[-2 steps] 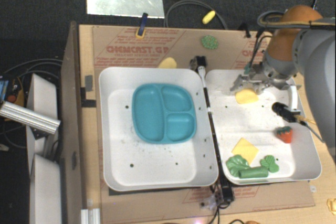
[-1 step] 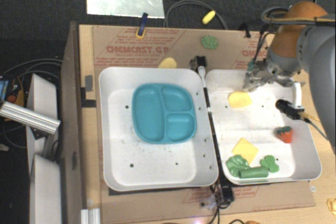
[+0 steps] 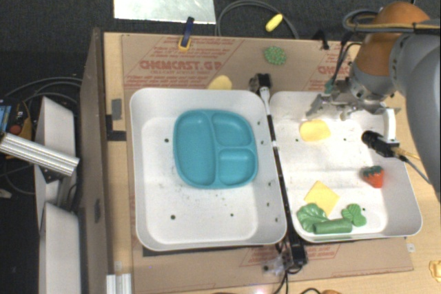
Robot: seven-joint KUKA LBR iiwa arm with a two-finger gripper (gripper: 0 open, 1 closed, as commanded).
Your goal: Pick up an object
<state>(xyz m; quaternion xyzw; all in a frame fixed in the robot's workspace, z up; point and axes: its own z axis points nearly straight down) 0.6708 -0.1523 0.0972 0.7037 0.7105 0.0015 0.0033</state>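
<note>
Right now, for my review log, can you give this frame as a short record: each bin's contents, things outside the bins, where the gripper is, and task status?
left bin: blue divided plate
right bin: yellow round piece, yellow wedge, green pieces, red piece
outside bins: green round thing and yellow thing on the cardboard
gripper: over the far end of the right bin, close by the yellow round piece; contact cannot be told
task status: nothing seen held
</note>
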